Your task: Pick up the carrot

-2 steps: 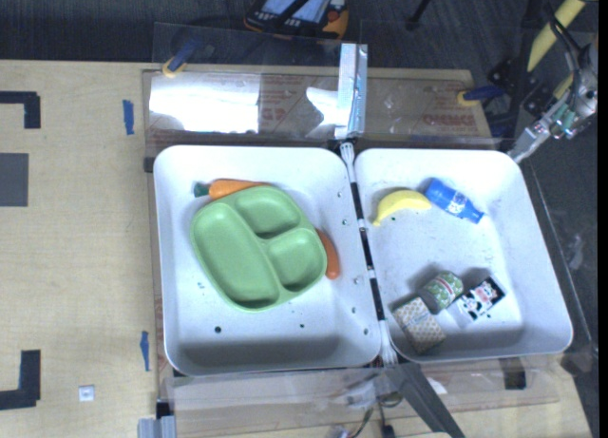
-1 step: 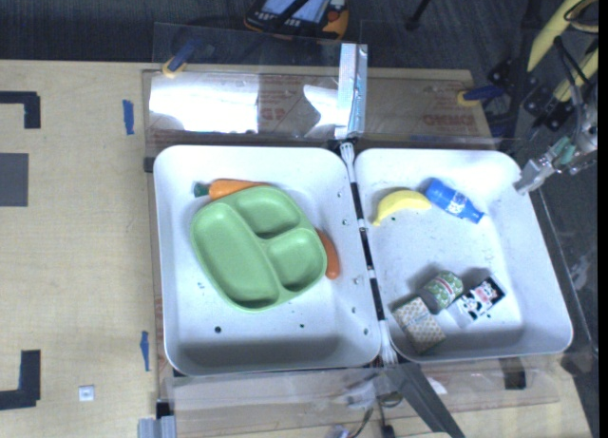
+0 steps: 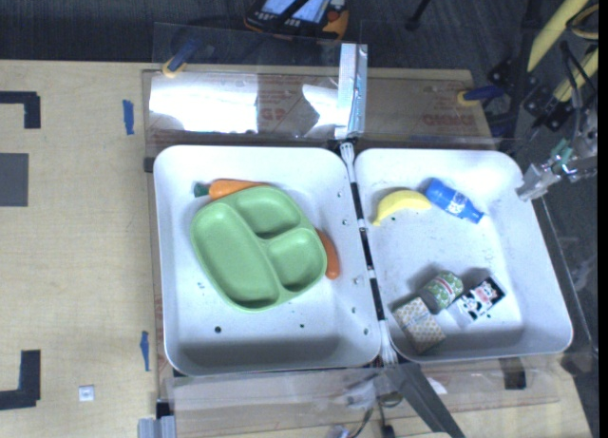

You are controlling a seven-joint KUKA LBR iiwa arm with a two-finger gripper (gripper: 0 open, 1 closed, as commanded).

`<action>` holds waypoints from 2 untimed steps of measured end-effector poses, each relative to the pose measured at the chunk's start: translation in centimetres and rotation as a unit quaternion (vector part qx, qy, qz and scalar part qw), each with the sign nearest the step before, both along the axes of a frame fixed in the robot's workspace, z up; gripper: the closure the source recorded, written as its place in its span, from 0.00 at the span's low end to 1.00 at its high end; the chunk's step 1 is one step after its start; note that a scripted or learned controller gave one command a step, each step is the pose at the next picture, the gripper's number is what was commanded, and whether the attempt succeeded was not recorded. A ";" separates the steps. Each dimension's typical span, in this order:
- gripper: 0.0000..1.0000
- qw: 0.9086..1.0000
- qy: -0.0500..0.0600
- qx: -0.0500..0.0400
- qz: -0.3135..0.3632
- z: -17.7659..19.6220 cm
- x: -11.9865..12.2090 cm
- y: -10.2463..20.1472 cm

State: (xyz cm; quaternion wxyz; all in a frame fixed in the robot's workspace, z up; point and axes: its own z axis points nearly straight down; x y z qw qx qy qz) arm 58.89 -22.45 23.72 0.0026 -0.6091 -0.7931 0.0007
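Pale wooden bench carries two bins. Left bin [image 3: 180, 332]: green divided plate [image 3: 258, 247] lying over the carrot [image 3: 235, 188]. Right bin [image 3: 532, 275]: banana [image 3: 401, 203], blue bottle [image 3: 452, 199], small packets. Gripper [image 3: 543, 178] sits at the far-right rim.

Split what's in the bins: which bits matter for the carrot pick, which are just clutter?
Job:
- carrot, left bin, far edge, partly under the green divided plate
- gripper, at the right bin's far right rim

Clutter:
- orange piece at the plate's right edge
- banana
- blue bottle
- green can
- black-and-white carton
- patterned packet
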 end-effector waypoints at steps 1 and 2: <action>1.00 0.998 -0.002 -0.001 0.056 -0.1 5.9 0.0; 1.00 0.999 0.001 0.000 -0.048 -2.0 0.4 0.0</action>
